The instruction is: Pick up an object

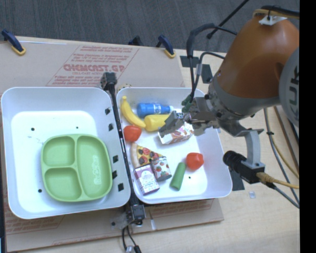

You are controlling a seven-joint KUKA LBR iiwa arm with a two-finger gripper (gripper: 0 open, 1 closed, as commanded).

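bins (pixel 10 141) white | divided plate (pixel 76 167) light green | banana (pixel 129 115) yellow | bottle (pixel 152 109) blue | tomato (pixel 195 161) red | cucumber (pixel 178 176) green | arm band (pixel 258 57) orange | cardboard (pixel 95 65) tan, red print

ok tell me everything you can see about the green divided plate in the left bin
The green divided plate is a pale green rounded rectangle, apparently matte plastic, with a raised rim and three compartments: two smaller ones stacked on the view's left and one long one on the right. All three hold nothing. It lies flat and upright, slightly rotated, on the floor of the left shallow white bin, toward its near side. It looks to touch only the bin floor, and its lower right corner sits close to the bin wall.
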